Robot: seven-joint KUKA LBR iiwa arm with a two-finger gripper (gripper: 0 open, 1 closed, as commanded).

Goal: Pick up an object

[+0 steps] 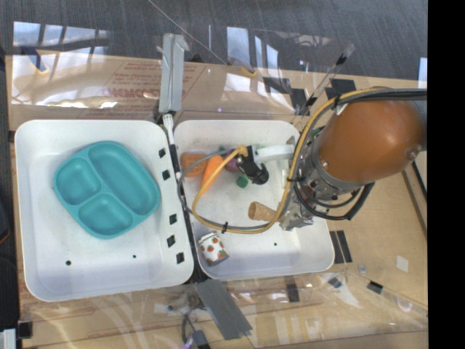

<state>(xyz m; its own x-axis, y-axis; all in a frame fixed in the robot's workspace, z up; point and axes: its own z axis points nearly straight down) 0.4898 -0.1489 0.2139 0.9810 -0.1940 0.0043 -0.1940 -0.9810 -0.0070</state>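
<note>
Over the right-hand part of the right bin (312, 253), the arm's orange band (367, 140) bulks large, and the gripper (293, 217) sits low by the bin floor, near that bin's right edge. Whether it is apart or together I cannot tell, since the wrist covers it from above. A tan cork-shaped piece (260, 211) lies on the floor just beside the gripper, toward the bin's middle. Closer to the bin's far edge, an orange carrot-like piece (211, 173) lies tilted, with a small purple thing (232, 164) and a small green block (242, 182) close by it. At the same bin's near left corner sits a small white cup with red spots (211, 248). A teal divided plate (105, 187) lies in the middle of the left bin (36, 267), well apart from the gripper
</note>
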